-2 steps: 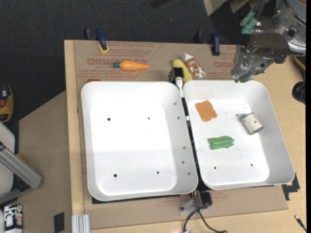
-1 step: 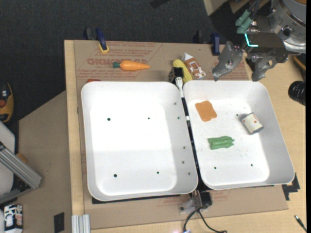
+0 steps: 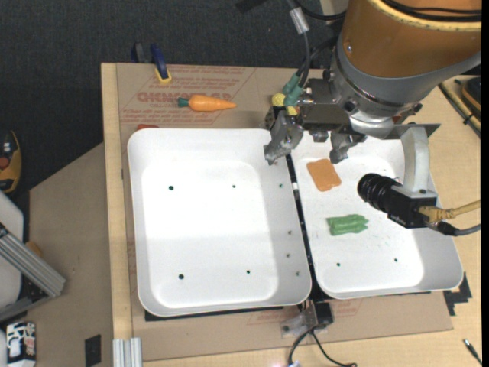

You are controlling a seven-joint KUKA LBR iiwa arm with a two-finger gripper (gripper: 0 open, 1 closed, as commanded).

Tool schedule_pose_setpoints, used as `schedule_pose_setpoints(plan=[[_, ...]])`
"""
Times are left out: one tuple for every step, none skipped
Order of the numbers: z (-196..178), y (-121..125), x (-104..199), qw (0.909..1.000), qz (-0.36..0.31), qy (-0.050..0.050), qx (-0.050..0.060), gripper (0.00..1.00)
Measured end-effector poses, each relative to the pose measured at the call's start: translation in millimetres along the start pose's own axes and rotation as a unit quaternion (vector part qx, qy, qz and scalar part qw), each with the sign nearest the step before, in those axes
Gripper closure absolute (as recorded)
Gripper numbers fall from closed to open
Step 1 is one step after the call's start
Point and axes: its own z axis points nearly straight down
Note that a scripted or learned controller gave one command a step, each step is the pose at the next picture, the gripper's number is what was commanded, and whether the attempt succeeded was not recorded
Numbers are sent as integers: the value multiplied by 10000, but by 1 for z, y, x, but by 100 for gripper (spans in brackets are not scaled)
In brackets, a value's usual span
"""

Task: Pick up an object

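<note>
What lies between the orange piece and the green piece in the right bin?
In the camera view, nothing: only bare white floor of the right bin separates the orange piece from the green piece.

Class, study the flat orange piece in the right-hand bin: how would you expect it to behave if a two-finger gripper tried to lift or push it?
The orange piece lies flat and thin on the right bin, so fingers would probably struggle to get under its edges. It looks small, so probably light. With no round sides, it would likely slide on the smooth floor, not roll.

glossy white plastic bins (image 3: pixel 206 228), matt cardboard base (image 3: pixel 206 82)
</note>
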Motion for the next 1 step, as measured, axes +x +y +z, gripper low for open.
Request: schedule_pose_setpoints(plan=[[-16, 1, -3, 10000, 27, 10, -72, 100]])
